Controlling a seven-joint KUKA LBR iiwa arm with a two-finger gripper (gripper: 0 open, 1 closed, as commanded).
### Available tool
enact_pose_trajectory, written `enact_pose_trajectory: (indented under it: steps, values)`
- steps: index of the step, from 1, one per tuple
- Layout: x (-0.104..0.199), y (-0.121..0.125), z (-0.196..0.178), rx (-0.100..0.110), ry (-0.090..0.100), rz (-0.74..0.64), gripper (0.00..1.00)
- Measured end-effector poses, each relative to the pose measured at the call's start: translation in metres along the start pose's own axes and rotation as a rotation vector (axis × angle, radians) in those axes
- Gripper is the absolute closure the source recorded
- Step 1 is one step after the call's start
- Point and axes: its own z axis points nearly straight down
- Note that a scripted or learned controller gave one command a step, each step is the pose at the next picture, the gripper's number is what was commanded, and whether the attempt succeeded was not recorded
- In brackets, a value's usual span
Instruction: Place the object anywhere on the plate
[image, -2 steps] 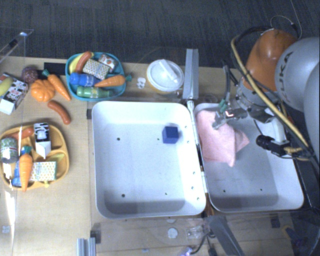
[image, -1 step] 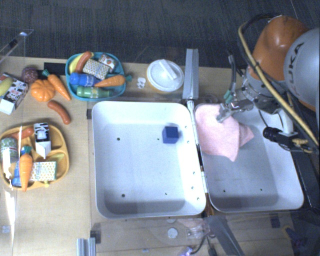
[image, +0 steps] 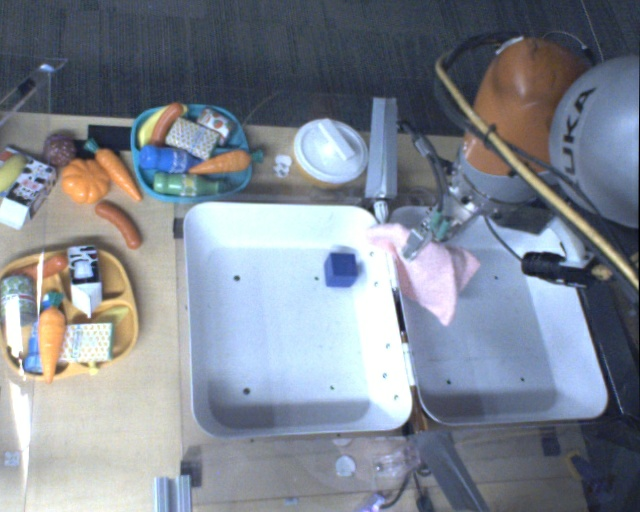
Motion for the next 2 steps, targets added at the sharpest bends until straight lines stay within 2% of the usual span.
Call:
enact_pose_trajectory:
  steps: [1, 2]
  values:
    - [0.049, 0.022, -0.005, -0.001, 0.000, -0.401, 1.00]
    - [0.097, 0.037, 0.006, -0.002, 0.000, -0.801, 1.00]
